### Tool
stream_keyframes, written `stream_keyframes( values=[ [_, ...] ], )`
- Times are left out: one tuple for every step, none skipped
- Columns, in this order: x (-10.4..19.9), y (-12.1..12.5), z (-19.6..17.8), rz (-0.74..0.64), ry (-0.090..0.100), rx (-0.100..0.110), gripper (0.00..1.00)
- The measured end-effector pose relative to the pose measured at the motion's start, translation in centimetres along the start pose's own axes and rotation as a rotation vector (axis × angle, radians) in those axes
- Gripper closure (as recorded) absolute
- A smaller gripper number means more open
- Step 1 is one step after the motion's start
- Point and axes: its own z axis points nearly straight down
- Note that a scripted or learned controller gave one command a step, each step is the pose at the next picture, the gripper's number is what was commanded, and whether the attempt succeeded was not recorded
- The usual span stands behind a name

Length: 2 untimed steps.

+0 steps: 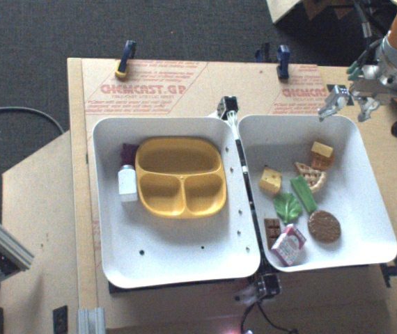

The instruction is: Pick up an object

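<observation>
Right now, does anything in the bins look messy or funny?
Mostly tidy. The pink carton in the right bin lies tipped on its side, partly over a chocolate piece. A small white bottle sits squeezed between the yellow tray and the left bin wall.

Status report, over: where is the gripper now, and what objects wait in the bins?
Gripper open, holding nothing, above right bin's far rim. Toy food lying in right bin, untouched. Yellow tray and small bottle in left bin. Nothing blocking.
</observation>
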Motion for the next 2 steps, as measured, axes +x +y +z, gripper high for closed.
stream_keyframes(
  values=[
    [0.0,0.2,-1.0,-0.003,-0.003,-0.015,0.0],
    [0.2,0.7,5.3,-0.005,-0.002,-0.01,0.0]
  ],
)
